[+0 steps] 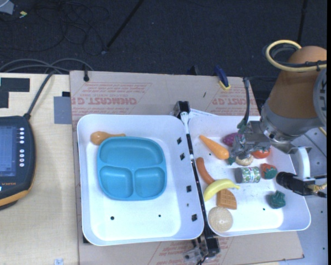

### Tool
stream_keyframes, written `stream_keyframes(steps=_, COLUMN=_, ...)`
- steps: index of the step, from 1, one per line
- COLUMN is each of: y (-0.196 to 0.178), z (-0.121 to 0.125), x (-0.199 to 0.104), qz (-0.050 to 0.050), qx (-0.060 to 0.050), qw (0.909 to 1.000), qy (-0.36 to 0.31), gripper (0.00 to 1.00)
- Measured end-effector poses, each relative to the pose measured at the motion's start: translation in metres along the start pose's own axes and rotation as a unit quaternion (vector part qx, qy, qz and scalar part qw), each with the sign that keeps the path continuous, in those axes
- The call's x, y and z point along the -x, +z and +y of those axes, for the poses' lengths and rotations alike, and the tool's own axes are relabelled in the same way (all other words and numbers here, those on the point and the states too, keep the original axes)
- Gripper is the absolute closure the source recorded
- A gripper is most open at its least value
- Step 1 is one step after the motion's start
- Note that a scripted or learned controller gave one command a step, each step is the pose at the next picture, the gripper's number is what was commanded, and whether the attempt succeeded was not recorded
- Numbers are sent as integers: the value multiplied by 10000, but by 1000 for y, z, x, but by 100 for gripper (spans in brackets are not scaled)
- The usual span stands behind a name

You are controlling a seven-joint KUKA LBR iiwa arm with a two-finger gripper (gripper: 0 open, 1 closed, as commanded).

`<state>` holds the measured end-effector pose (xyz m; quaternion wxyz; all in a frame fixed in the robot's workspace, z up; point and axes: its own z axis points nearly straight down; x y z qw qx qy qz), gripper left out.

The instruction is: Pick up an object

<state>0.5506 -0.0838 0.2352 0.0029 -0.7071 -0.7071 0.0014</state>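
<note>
We see the arm (298, 87) reaching into the right bin (298, 222), its gripper (244, 152) low over a small beige piece (244, 160) directly beneath, the carrot (215, 147) just leftward. We cannot tell its fingers' state.

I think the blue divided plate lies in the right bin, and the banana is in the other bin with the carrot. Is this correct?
Not quite. The camera view shows the blue divided plate in the left bin, not the right one. The banana and the carrot lie together in the other bin, the right bin.
</note>
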Motion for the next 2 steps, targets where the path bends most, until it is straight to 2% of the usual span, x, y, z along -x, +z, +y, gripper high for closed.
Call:
stream_keyframes(steps=1, y=-62, z=-36, x=-130, qz=15, qx=39, qw=10000, qy=-71, gripper=100)
stream_keyframes(steps=2, y=-173, z=-76, x=-139, qz=5, qx=75, qw=10000, qy=-21, gripper=100)
